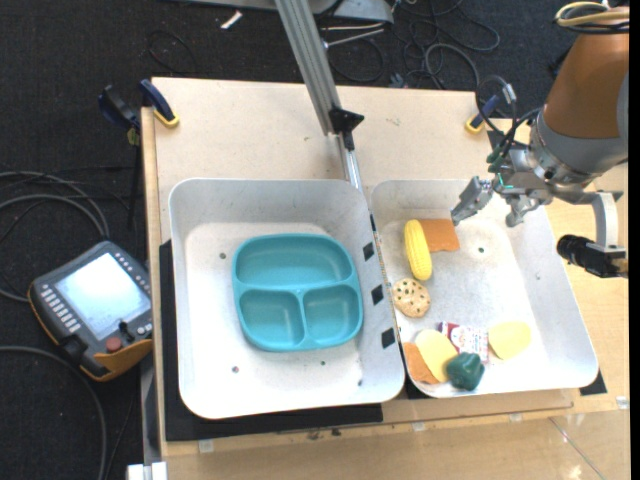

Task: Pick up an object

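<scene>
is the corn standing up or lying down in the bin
Lying down: the corn rests lengthwise on the right bin floor, beside the orange slice.

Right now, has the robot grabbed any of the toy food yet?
Not yet. The fingers are open with nothing between them, up over the far end of the right bin. The corn, cookie and other pieces lie in the bin. Left to do: reach down, close on one, and lift it.

Teal divided tray (297, 292): smooth plastic, slight gloss. White bins (200, 218): matt, speckled. Corn cob (417, 249) and cookie (411, 296): probably plastic toys. Bench top (250, 128): pale, matt wood-like. Slanted pole (305, 43): brushed metal.
</scene>
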{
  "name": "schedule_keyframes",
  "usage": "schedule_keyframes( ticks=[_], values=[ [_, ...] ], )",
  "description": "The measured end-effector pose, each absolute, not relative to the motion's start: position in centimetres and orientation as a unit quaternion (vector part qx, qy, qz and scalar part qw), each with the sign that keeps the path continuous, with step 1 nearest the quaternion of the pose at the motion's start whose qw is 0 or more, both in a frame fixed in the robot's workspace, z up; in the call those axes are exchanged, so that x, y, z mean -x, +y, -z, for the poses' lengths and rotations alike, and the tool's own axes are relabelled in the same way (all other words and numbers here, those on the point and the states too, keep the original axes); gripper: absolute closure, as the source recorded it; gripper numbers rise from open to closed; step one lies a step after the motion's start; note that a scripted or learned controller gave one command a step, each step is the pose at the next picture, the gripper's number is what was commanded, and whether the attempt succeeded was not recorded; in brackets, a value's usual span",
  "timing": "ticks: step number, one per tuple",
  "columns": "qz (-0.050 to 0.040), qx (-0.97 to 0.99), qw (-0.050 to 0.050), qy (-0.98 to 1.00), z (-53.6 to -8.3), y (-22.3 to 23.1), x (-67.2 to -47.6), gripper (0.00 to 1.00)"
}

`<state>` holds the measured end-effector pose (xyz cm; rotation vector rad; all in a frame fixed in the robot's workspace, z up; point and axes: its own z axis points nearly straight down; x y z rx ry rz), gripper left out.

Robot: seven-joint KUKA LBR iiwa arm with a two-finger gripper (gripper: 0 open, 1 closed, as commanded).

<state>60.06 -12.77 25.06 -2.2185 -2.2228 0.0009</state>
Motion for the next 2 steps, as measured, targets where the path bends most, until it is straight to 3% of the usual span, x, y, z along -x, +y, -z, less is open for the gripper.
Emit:
schedule_keyframes(
  ticks=[1,2],
  values=[
    [-0.0003,0.707,0.001,-0.708,-25.1,-12.8,-60.1,0.0],
    [-0.0016,0.707,0.002,-0.707,-20.6,-12.4,-59.7,0.0]
  ],
)
